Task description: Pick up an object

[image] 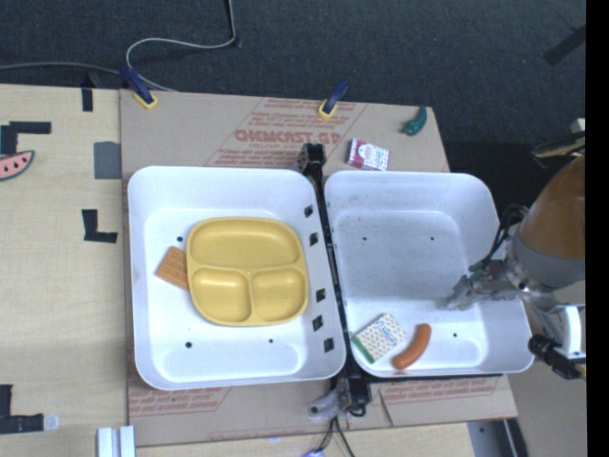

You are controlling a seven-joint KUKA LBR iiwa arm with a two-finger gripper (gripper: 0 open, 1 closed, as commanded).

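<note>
Though plainly in view at the right side of the right bin point(409, 190), impossible to read the gripper point(471, 289) as open or closed: grey, blurred, pointing leftward over the white floor. Nothing seen held in it. Behind it, part of the grey arm point(557, 227) with its orange band, entering from the right.

Nearest for picking: an orange toy sausage point(412, 347), lying at a slant near the front wall of the same bin, to the front-left of the gripper and apart from it. Just to the left of the sausage, a small green-and-white patterned packet point(380, 336), tilted, close to the front-left corner.

Over in the left bin point(152, 350): a yellow three-compartment plate point(249, 268) lying flat near the middle, and a tan cracker-like square point(172, 268) tucked against its left edge, partly under the rim.

Outside the bins, on the cardboard sheet point(276, 131): a small red-and-white packet point(367, 155) just behind the right bin, a teal object point(414, 121) farther back and to the right, and two yellow clips point(333, 103) along the back edge.
</note>
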